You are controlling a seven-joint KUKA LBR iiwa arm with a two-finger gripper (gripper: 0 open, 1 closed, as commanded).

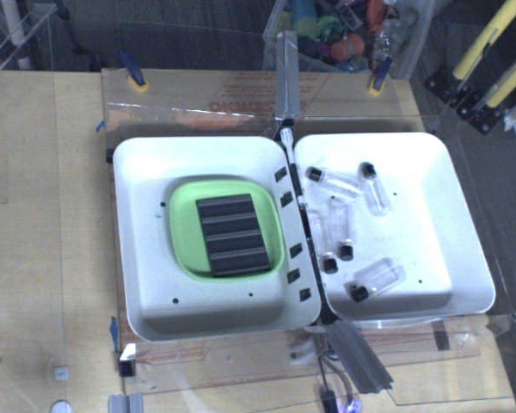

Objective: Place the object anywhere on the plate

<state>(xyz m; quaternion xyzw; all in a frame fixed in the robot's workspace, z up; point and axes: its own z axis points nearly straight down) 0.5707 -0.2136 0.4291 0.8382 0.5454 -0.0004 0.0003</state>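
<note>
Left bin: green plate, dark ribbed block lying on it.
Right bin: clear vials with black caps, scattered — one near front, one further back.
Divider: stands between bins.
Gripper: can't tell its state.

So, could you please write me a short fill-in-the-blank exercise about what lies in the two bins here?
1. The green plate lies in the ____ bin.
2. A ribbed block of ____ colour rests on the plate.
3. The clear vials with black caps lie in the ____ bin.
4. The divider between the bins carries small ____ clips.

Missing words: left; black; right; black.
</note>
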